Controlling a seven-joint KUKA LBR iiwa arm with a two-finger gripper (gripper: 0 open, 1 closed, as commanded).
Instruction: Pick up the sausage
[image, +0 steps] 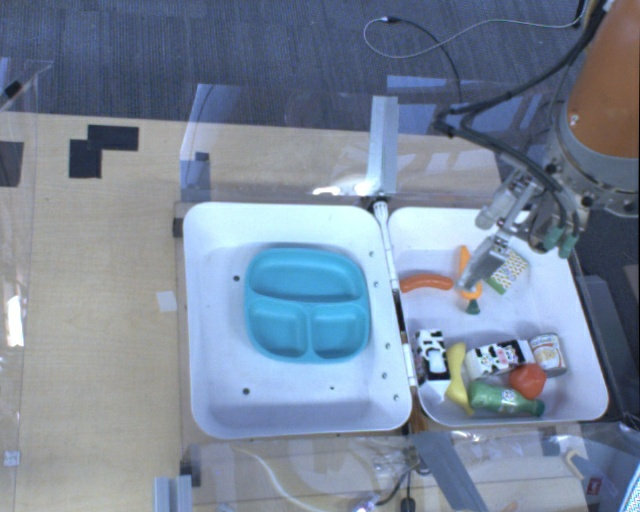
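Note:
The sausage (426, 283), a slim orange-red link, lies flat near the left wall of the right bin (590, 345), toward its back. My gripper (483, 270) hangs low over the back middle of that bin, just to the right of the sausage's right end. It stands right beside an orange carrot (464, 262) with a green tip. Nothing can be seen held in the gripper. The grey arm with its orange band rises to the upper right.
A small patterned box (509, 270) lies just right of the gripper. Along the right bin's front are a cow-print carton (430, 355), a banana (457, 375), a second carton (500, 355), a can (546, 352), a tomato (528, 380) and a green bottle (505, 400). The left bin (215, 300) holds a blue divided tray (305, 315).

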